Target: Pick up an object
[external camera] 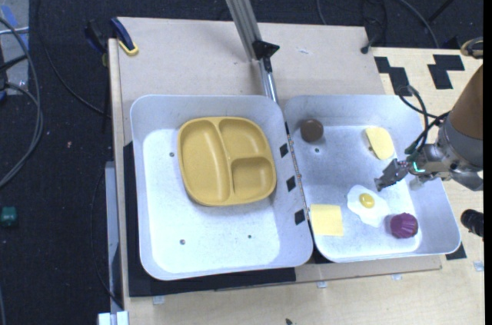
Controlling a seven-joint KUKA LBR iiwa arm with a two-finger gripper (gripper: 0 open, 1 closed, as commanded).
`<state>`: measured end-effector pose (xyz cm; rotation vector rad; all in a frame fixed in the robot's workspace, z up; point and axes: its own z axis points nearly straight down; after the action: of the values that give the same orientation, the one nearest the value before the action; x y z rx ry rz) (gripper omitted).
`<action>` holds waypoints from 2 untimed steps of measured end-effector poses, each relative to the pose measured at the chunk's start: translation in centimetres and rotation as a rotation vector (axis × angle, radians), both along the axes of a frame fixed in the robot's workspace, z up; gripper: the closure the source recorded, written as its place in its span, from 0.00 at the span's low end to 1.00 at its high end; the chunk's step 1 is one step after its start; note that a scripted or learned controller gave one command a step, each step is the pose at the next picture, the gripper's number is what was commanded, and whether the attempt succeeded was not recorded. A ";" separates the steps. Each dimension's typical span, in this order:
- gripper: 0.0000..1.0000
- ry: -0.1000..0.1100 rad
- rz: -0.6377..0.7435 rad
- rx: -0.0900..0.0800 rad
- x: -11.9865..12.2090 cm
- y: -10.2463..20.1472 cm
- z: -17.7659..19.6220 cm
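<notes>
- Gripper (pixel 387 179) sits low over the right bin (pixel 338 116), reaching in from the right, just above the fried egg (pixel 366 205).
- Finger state: cannot tell. The tips are a dark blur at this resolution, so spread vs closed isn't readable. Nothing visibly between them.
- Arm (pixel 469 124): grey body at the right edge, cables looping off the wrist.
- Right bin contents:
  - fried egg toy, white with yellow yolk, lower middle, just below-left of the gripper tip.
  - purple item (pixel 402 225), round, near the front-right corner, just beside the egg.
  - yellow square slice (pixel 327 220), flat, front-left of the bin, near the egg but apart.
  - pale yellow piece (pixel 379 142), toward the back right, above the gripper and apart from it.
  - brown round item (pixel 311 130), back-left area, well apart from the rest.
- Left bin (pixel 154 231): holds a yellow divided plate (pixel 227 160), three compartments, sitting in the upper middle.
- Bins sit side by side, edges touching at the centre.
- Grey metal pole (pixel 238 1) runs diagonally from the top down to the bins' shared back edge.
- Bench (pixel 192 58) is tan board; blue-and-yellow clamp (pixel 124 38) at its back-left corner.
</notes>
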<state>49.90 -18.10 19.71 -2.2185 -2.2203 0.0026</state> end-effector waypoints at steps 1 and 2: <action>0.00 -0.003 0.000 -0.001 0.1 0.0 0.1; 0.00 0.000 -0.002 0.000 0.2 0.0 -4.2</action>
<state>50.12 -18.07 15.51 -2.2204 -2.2186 0.0027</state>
